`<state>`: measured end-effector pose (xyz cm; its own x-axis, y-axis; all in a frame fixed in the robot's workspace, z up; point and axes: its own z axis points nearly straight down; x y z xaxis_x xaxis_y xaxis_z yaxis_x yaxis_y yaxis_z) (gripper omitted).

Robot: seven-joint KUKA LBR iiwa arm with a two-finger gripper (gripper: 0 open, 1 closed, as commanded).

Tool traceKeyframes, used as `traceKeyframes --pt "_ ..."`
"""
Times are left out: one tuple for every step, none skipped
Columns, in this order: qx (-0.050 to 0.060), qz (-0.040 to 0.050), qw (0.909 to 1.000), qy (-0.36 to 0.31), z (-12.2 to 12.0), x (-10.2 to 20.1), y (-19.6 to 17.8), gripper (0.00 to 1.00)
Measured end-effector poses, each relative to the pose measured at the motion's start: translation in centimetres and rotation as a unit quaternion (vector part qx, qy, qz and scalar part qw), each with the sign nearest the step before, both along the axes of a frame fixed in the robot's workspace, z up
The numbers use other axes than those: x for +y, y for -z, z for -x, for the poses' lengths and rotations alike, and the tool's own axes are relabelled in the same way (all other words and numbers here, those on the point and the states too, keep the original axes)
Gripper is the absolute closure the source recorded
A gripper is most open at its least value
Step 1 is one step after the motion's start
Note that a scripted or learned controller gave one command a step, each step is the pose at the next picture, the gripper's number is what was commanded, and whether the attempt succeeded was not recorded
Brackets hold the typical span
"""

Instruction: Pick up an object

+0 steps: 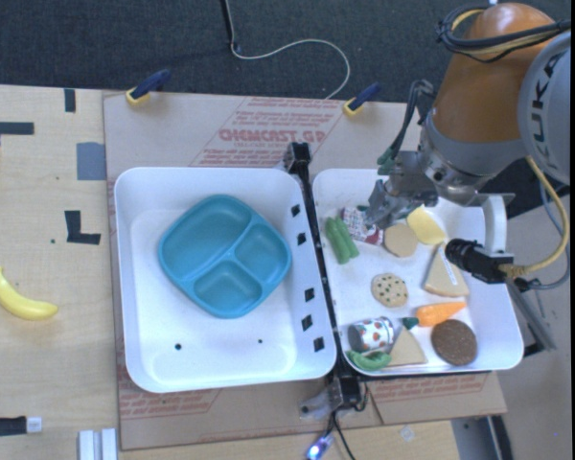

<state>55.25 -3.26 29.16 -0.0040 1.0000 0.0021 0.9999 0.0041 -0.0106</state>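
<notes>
— Looking down on the right bin (494,357), we find the gripper (387,206) low at its far left corner, right over a small red-and-white packet (362,222). Which piece are we after?

— We judge the green pickle (342,241) or that packet. The pickle lies just left and toward us from the gripper, its long axis running near-to-far, close along the divider (311,257).

— And the gripper — open or shut?

— We cannot tell; it is too dark and small here. Nothing visibly sits in it.

— The arm?

— It reaches in from the right, the orange band (489,70) above the bin's far edge, wrist bent downward — the blue plate (225,255) in the left bin (139,286) lies well apart.
</notes>
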Motion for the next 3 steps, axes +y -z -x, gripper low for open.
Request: traceKeyframes --pt "-0.003 -0.0003 1.0 -0.004 3.9 10.0 -0.2 1.0" --pt "-0.006 0.0001 1.0 -0.001 7.0 12.6 -4.5 1.0" --pt "-0.015 0.0001 0.9999 0.002 5.5 8.8 -22.0 1.0"
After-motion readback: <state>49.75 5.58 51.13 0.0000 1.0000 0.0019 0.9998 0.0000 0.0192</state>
